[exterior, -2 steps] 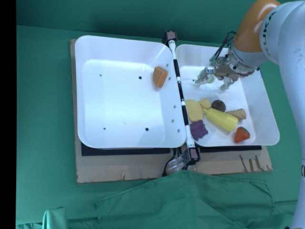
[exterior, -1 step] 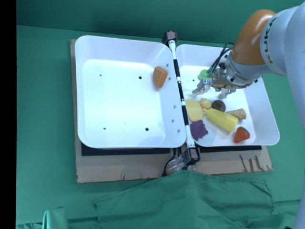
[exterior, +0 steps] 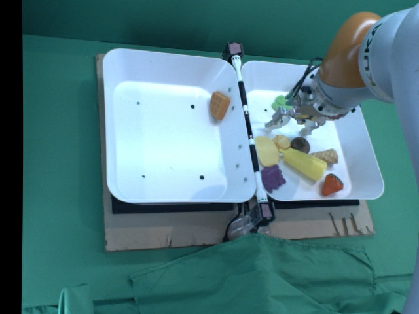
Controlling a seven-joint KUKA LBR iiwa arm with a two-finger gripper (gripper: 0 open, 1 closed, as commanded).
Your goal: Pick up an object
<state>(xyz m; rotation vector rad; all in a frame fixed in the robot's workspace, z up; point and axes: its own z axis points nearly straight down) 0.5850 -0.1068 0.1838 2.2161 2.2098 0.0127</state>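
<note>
My gripper (exterior: pixel 290 123) hangs over the right bin (exterior: pixel 366 150), its fingers spread apart with nothing between them. Just below it lie a small tan piece (exterior: pixel 281 141) and a dark brown round piece (exterior: pixel 300 144). A pale yellow piece (exterior: pixel 266 150), a yellow corn cob (exterior: pixel 305 165), a purple grape bunch (exterior: pixel 272 177), a waffle cone (exterior: pixel 325 156) and a red strawberry (exterior: pixel 332 184) fill the bin's near part. A green piece (exterior: pixel 281 101) peeks out beside the wrist. An orange waffle (exterior: pixel 220 105) lies in the left bin (exterior: pixel 131 77).
The bins sit on a cardboard sheet (exterior: pixel 131 237) on green cloth. A black and white divider rail (exterior: pixel 247 129) runs between them. A fold of green cloth (exterior: pixel 262 273) lies in front.
</note>
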